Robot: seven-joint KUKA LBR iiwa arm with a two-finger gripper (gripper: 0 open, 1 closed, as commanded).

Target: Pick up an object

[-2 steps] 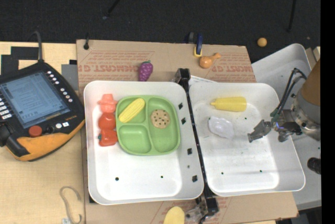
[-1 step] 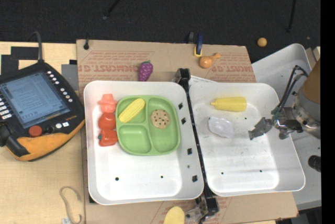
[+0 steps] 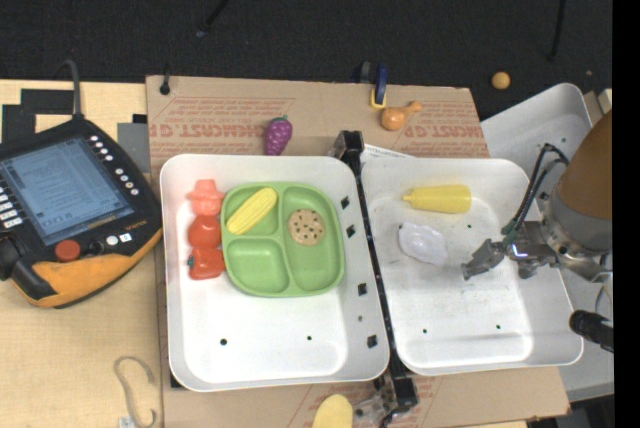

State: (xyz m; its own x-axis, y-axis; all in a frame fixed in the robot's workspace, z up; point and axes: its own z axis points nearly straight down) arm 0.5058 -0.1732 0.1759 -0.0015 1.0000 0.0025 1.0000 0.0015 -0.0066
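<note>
Gripper [image 3: 487, 259] hovered low near right bin's [image 3: 455, 351] right edge, finger state unclear, nothing visibly held. Clear plastic object [image 3: 422, 242] lay mid-bin, just beside. Pickup not yet done.

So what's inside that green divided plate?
The green plate holds a yellow corn cob in one compartment and a cookie in another; the big lower compartment looks bare. Whatever lies beneath the plate is covered.

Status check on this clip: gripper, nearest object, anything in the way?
Gripper low over right bin, nothing between jaws. Clear object just left of it, yellow piece behind. Path between unobstructed.
</note>
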